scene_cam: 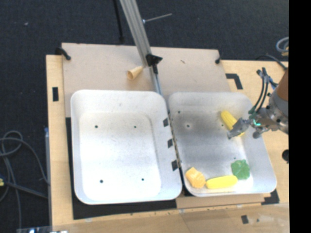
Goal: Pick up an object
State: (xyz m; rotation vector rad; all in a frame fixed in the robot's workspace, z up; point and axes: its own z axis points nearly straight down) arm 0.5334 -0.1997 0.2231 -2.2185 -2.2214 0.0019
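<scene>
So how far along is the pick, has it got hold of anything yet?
Nothing looks lifted yet. The gripper sits low in the right bin, right beside the yellow corn piece. Whether it grips it, I can't tell. The green piece and other yellow items lie untouched. The lift remains.

No text, label, brand, number or sign is legible anywhere: not on the worktop [194, 64], bins or objects.

Grey metal end effector [245, 126] with a small teal patch, dark looping cables above, and an orange-brown band.
</scene>
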